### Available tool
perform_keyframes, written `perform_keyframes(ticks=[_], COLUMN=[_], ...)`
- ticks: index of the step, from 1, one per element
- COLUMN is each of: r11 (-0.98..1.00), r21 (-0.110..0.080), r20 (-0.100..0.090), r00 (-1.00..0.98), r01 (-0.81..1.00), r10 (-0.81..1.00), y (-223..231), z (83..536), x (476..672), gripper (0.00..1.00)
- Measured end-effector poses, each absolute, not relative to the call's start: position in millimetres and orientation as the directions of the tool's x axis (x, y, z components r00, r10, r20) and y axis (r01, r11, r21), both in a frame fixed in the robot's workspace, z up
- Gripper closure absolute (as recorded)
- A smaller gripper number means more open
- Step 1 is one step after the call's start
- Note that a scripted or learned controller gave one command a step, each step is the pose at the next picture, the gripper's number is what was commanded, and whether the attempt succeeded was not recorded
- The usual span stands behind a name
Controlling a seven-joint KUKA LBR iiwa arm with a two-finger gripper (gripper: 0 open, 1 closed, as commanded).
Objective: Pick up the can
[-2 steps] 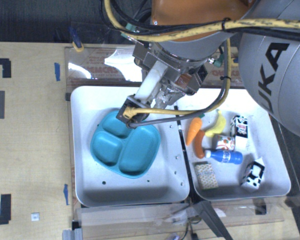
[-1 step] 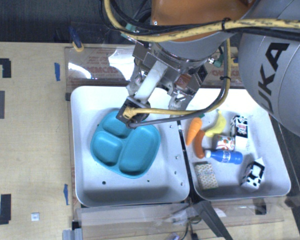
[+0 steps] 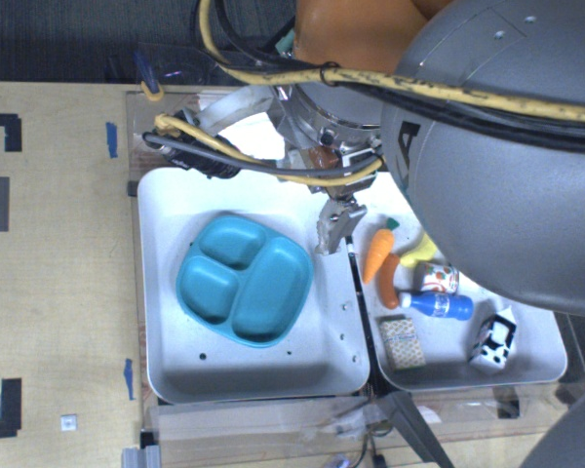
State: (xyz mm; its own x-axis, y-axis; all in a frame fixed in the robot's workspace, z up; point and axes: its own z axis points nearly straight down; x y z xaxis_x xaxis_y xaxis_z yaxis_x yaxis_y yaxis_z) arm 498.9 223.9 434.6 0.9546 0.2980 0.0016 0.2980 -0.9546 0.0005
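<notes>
The can (image 3: 437, 279) is small, red and white, and lies on its side in the right bin (image 3: 541, 364), between a carrot and a blue bottle. My gripper (image 3: 336, 227) hangs over the divider between the two bins, at the left bin's right edge. It is to the left of the can and a little farther back, well apart from it. The grey arm covers the back and right part of the right bin.
Around the can lie an orange carrot (image 3: 378, 253), a yellow object (image 3: 421, 252), a blue bottle (image 3: 441, 306), a speckled block (image 3: 402, 342) and a black-and-white toy (image 3: 494, 342). A blue divided plate (image 3: 244, 279) sits in the left bin (image 3: 166, 349).
</notes>
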Motion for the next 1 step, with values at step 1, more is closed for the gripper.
perform_keyframes(ticks=[1], r11=[-0.692], r21=[-0.001], r20=[-0.003], r00=[0.692], r01=[0.722], r10=[0.722], y=[225.6], z=[434.5], x=[541.6], gripper=[0.00])
